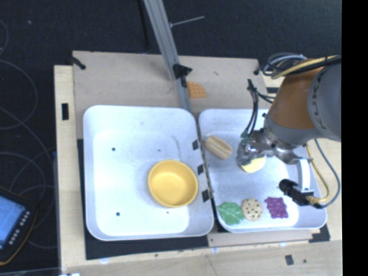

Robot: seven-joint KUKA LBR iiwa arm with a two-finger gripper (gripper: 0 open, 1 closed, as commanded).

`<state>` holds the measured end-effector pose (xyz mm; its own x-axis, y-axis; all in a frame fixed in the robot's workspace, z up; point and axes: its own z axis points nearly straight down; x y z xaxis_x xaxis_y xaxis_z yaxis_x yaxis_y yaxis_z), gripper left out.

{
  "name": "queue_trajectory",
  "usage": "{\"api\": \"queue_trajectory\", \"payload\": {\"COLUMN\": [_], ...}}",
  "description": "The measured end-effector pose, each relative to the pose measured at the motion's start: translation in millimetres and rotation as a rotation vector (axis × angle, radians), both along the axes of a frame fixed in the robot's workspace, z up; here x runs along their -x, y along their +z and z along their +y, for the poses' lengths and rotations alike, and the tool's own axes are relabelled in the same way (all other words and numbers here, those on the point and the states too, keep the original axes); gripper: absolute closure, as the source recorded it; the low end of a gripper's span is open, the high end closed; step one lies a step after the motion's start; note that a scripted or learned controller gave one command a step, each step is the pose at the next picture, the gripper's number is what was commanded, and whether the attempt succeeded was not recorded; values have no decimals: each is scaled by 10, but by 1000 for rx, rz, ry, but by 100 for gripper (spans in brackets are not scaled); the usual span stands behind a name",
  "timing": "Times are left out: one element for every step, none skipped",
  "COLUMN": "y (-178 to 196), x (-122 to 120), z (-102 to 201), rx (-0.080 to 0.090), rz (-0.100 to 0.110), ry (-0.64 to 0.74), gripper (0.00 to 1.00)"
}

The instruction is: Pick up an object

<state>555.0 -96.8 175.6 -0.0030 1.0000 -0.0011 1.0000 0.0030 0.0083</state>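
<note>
My gripper (pixel 250 156) hangs over the middle of the right bin (pixel 230 122), right on top of a pale yellow object (pixel 255 165) that peeks out below it. A tan wooden cylinder (pixel 218 147) lies just left of the gripper, apart from it. Along the bin's front edge sit a green leaf-shaped piece (pixel 230 212), a chocolate-chip cookie (pixel 251 209) and a purple grape bunch (pixel 277 207). A yellow bowl (pixel 172 183) rests in the left bin (pixel 115 131).
A slanted metal post (pixel 164 33) rises behind the bins, with a small orange block (pixel 196 90) at its foot. A black-and-white fitting (pixel 299 188) with cables hangs off the arm over the right bin's right side.
</note>
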Motion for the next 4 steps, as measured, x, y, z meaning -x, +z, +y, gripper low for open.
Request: {"api": "queue_trajectory", "payload": {"y": [649, 1055, 983, 814], "x": [-37, -54, 48, 109], "z": [-12, -21, 586, 1130], "rx": [1, 0, -1, -2], "rz": [-1, 2, 7, 8], "ry": [1, 2, 4, 4], "gripper": [100, 100, 100, 100]}}
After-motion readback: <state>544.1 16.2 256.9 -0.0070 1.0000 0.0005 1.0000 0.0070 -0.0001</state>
